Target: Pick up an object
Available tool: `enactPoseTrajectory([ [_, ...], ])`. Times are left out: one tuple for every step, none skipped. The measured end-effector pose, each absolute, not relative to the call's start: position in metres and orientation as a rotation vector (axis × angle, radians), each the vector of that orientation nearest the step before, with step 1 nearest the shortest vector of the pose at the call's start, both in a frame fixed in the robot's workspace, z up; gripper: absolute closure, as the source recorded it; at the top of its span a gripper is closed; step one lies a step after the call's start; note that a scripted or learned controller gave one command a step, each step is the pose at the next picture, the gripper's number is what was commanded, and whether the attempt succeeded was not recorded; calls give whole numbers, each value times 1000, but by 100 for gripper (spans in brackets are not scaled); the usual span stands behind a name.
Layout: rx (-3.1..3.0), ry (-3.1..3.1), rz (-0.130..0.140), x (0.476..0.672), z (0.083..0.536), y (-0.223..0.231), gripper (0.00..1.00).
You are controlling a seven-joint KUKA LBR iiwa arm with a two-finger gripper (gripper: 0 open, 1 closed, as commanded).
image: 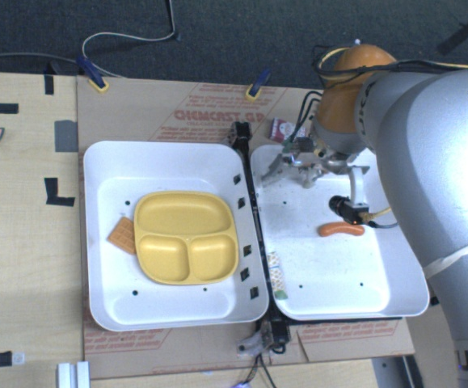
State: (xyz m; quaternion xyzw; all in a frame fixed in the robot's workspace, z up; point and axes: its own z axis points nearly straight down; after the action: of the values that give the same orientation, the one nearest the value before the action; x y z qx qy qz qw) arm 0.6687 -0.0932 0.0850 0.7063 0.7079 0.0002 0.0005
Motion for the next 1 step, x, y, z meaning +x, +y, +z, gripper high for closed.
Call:
enactPoseTrajectory([
  [2218,2222,0,660,86,-101,0],
])
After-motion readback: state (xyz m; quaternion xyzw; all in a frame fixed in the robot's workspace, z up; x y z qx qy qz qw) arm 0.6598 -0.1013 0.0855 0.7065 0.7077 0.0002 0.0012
